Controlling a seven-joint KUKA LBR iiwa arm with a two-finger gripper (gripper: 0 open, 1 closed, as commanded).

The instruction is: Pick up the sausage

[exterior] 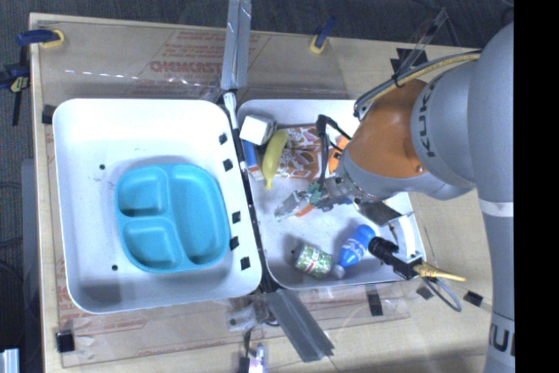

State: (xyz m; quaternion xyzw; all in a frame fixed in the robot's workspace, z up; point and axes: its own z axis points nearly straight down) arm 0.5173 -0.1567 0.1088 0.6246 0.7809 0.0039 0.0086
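1. My arm (pixel 410 144), grey with an orange band, is reaching in from the right. It is covering much of the right bin (pixel 288 271), a shallow white plastic bin with a smooth floor.
2. The tabletop (pixel 131 65) is carrying both bins. The left bin (pixel 79 153) is holding a glossy blue divided tray (pixel 170 218) and nothing I am after.
3. My gripper (pixel 319 195) is hanging low over the middle of the right bin, among the clutter. I cannot tell whether it is spread or pressed together, because the wrist is hiding it.
4. I am taking the small orange-red sliver just left of and below the gripper to be the sausage (pixel 301 207). It is mostly hidden.
   - What is showing is running at a slant, lower left to upper right.
   - I cannot tell whether it is touching the gripper.
5. My judgement is that the coming move is turning on a short shift toward the divider side, with the grip set across that slanted axis.
6. Neighbours are crowding the target:
   - a crinkly printed packet (pixel 301 155) is lying just beyond it;
   - a smooth yellow banana shape (pixel 273 155) is lying along the divider;
   - a white box (pixel 254 130) is sitting in the far corner.
7. Nearer the front rim, a blue bottle (pixel 354 249) and a green patterned can (pixel 312 259) are lying on their sides. Both are rounded and likely to roll.
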